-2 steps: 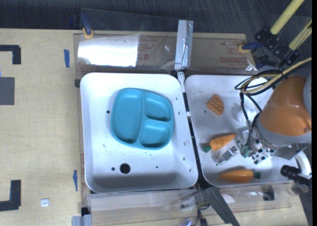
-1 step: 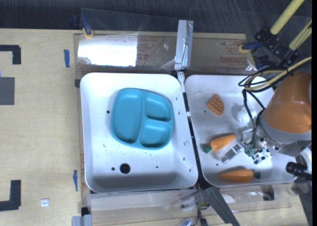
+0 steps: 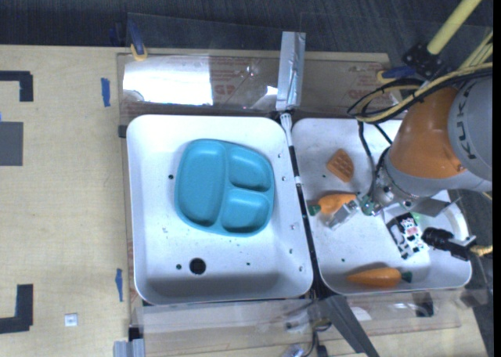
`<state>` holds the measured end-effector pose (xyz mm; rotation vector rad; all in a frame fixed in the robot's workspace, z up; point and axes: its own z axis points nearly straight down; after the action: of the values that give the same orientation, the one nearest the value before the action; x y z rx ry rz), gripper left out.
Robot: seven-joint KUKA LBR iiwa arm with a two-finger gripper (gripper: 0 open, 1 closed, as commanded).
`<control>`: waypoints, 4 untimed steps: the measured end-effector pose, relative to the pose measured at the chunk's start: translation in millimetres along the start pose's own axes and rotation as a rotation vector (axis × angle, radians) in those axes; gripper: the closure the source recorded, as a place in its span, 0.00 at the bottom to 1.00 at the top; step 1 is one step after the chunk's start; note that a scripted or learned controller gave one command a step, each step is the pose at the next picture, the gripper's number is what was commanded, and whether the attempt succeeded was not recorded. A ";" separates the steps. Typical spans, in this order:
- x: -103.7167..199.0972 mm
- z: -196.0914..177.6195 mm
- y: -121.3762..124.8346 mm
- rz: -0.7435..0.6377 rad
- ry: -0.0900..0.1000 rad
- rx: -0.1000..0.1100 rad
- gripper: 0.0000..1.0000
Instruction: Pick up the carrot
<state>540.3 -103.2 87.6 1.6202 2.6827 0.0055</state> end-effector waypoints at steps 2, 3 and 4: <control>-44.5 2.1 83.8 0.158 0.001 0.003 0.00; -57.3 3.1 102.7 -0.068 0.024 0.043 0.00; -66.8 0.8 100.4 -0.597 0.016 0.033 0.00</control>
<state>660.2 -115.7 87.8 0.7667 3.0689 -0.0293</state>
